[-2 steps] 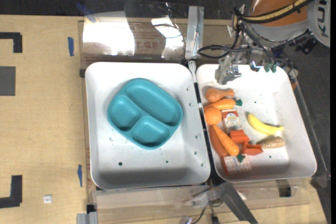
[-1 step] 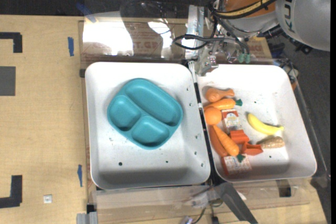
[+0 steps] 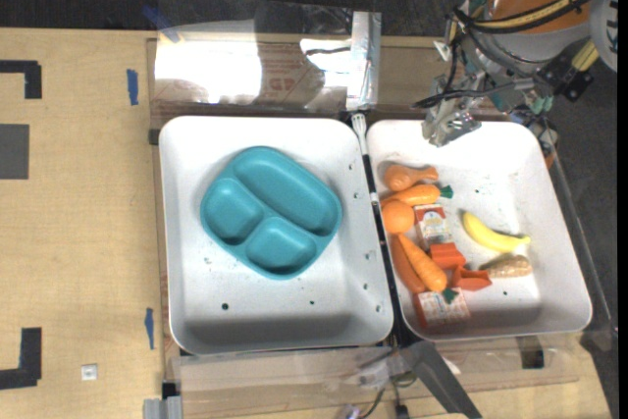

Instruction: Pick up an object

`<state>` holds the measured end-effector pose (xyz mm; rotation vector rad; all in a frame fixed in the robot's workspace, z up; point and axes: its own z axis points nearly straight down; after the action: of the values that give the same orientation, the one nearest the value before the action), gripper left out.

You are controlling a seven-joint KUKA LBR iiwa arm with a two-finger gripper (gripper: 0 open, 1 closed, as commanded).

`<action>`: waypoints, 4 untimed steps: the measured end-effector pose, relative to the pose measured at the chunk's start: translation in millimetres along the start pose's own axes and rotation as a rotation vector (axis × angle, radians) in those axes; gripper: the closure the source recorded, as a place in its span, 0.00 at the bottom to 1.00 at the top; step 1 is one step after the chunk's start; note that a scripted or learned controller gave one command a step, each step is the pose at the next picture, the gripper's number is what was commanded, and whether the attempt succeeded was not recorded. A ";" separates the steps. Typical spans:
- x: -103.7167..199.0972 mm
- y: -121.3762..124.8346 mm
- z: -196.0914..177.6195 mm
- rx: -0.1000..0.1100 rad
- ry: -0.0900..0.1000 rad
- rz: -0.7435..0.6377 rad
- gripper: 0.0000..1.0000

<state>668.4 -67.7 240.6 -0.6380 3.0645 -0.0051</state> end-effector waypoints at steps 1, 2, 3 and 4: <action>-12.5 28.8 1.0 -0.005 0.002 0.066 1.00; -5.1 10.1 -24.3 -0.001 -0.002 -0.217 1.00; -22.7 85.3 -25.9 -0.006 0.001 -0.169 1.00; 54.6 36.9 -23.1 -0.003 0.004 -0.314 1.00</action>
<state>603.3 -55.6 262.9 -1.1108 2.9319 -0.0039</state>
